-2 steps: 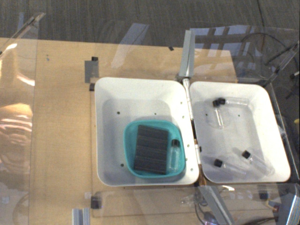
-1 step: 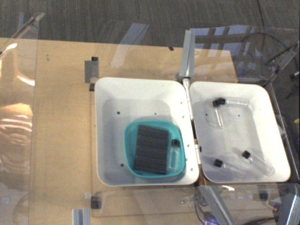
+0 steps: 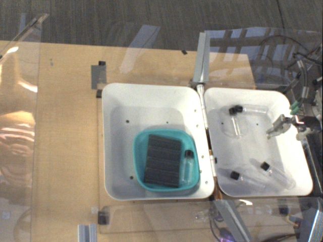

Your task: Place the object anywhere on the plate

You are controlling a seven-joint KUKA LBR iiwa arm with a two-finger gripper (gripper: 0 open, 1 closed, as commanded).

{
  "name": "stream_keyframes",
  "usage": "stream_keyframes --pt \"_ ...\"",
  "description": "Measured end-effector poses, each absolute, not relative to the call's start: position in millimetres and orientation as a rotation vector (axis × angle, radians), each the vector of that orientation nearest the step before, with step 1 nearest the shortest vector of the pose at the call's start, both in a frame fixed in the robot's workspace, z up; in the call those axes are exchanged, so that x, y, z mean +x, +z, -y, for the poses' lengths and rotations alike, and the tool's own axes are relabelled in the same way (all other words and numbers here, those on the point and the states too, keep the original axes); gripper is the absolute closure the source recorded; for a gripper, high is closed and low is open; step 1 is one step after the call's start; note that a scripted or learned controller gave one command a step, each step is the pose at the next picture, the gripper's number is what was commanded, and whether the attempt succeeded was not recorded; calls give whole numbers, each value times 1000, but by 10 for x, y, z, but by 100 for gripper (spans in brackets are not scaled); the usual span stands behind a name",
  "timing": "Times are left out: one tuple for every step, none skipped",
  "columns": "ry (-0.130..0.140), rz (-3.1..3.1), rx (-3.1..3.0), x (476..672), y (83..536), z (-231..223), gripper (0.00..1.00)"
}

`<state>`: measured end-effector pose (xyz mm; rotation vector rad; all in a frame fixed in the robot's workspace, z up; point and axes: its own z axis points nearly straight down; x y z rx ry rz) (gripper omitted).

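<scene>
- The gripper (image 3: 278,126) sits low at the right bin's (image 3: 218,101) three-o'clock side, its fingers pointing toward nine o'clock; whether the jaws are apart or together I cannot tell, and nothing shows between them.
- Three clear vials with black caps lie in that bin; the upper vial (image 3: 235,119) lies at nine o'clock from the gripper, near, its long axis running roughly twelve to six with the cap at the twelve end.
- The lower right vial (image 3: 275,174) lies at six o'clock from the gripper, its axis slanting from ten toward four; the lower left vial (image 3: 247,178) lies at about seven o'clock, cap toward ten, body toward four.
- Judged from this, the upper vial is the likeliest pick; the fingers would want to close across its short width.
- Farther off, at nine o'clock beyond the divider, the teal plate (image 3: 139,150) rests in the left bin (image 3: 117,110); it already bears a dark ridged block (image 3: 162,160) and a clear vial (image 3: 188,166) at its three-o'clock rim; the carry runs straight toward nine.
</scene>
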<state>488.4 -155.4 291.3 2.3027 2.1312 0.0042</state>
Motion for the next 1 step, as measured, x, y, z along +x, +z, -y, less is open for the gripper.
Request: stream_keyframes --pt "10 -2135 2287 4887 4379 1841 0"
